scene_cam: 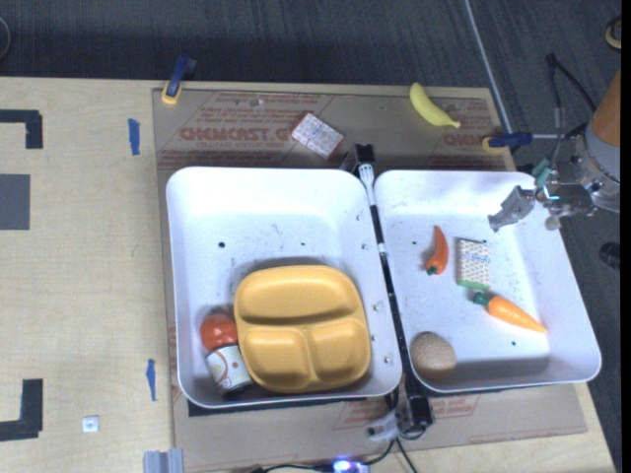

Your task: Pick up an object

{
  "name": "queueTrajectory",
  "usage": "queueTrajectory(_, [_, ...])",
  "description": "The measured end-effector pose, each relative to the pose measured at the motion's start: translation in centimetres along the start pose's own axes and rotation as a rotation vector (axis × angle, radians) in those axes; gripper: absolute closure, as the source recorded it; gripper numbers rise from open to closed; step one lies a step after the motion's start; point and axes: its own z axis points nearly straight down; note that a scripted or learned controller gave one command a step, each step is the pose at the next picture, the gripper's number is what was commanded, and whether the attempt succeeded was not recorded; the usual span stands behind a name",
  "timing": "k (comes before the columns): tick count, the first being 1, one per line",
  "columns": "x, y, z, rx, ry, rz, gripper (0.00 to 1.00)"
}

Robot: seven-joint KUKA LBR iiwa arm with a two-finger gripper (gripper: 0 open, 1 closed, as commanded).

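Left bin (187, 205): a shallow white tray holding a yellow divided plate (299, 325) with three sections, lying in the near half. A red-and-white ball (219, 331) and a small white can (229, 368) sit tucked against the plate's left edge.
Right bin (567, 358): a shallow white tray holding a small red pepper (437, 250), a patterned card (473, 262), a toy carrot (510, 310) and a brown, egg-shaped lump (432, 354) in its near left corner. The pepper lies just left of the card; the carrot is just beside the card's near edge.
Gripper (521, 208): above the far right part of the right bin, over bare white floor, well apart from the objects. Nothing is between its fingers; how wide they stand cannot be told.
Outside the bins: a yellow banana (432, 106) and a small patterned packet (316, 134) on the cardboard sheet (237, 126) behind the bins.
Writing: red print on the cardboard, partly legible as "CHEMCAST".
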Motion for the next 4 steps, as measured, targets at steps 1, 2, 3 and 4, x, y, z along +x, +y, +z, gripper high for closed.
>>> queueTrajectory(1, [0.7,0.1,14.1,-0.004,-0.001,0.000,0.00])
queueTrajectory(2, [0.7,0.2,13.0,-0.008,-0.003,0.001,1.00])
queueTrajectory(3, [10.8,5.2,4.1,-0.003,0.000,-0.001,1.00])
queueTrajectory(4, [10.7,5.2,4.2,-0.002,-0.001,-0.001,0.00])
